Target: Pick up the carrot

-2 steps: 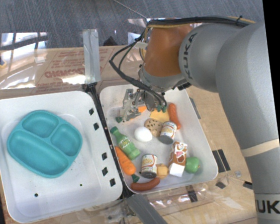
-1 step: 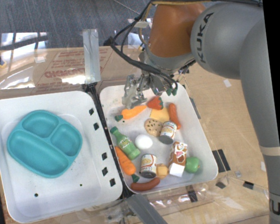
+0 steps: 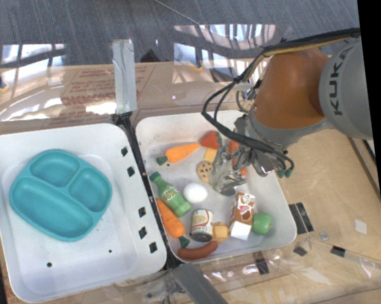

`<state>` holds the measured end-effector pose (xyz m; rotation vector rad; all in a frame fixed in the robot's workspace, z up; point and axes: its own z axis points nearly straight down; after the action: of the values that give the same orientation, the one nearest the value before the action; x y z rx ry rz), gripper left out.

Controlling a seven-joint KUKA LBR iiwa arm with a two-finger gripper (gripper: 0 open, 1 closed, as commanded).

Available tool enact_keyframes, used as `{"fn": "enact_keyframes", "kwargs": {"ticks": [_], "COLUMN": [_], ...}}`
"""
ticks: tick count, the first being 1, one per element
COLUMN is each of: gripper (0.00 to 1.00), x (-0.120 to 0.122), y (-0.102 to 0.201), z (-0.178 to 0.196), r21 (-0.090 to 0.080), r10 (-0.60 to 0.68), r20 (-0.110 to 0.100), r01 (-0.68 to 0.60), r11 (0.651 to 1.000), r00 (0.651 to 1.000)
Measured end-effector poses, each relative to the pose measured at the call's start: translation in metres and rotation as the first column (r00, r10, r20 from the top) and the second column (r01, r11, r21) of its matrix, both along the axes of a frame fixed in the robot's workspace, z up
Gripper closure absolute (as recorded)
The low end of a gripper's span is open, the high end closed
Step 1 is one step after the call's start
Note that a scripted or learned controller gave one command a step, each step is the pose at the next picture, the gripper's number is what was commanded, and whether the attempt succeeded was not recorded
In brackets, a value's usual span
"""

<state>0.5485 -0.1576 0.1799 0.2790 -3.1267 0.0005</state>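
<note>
The carrot [image 3: 182, 152], orange with a small green top pointing left, lies in the upper part of the right bin [image 3: 278, 195]. My gripper [image 3: 226, 175] hangs low over the middle of that bin, to the right of and slightly below the carrot, with a clear gap between them. A chocolate-chip cookie [image 3: 205, 171] lies between the carrot and the gripper. The gripper's metal tip is dark and cluttered by cables, so its state is unclear. I see nothing held in it.
The right bin also holds a green bottle [image 3: 170, 195], a white egg [image 3: 195, 193], a second orange vegetable [image 3: 171, 219], a can [image 3: 201, 224], a sausage [image 3: 197, 251], a carton [image 3: 243, 209] and a green apple [image 3: 261, 224]. A teal divided plate [image 3: 59, 193] lies in the left bin.
</note>
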Motion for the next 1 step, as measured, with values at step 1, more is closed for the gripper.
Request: {"fn": "enact_keyframes", "kwargs": {"ticks": [1], "gripper": [1.0], "x": [0.0249], "y": [-0.0355], "z": [0.0128], "r21": [0.0], "r10": [-0.254], "r20": [0.005], "r01": [0.254], "r11": [0.967], "r00": [0.967]}}
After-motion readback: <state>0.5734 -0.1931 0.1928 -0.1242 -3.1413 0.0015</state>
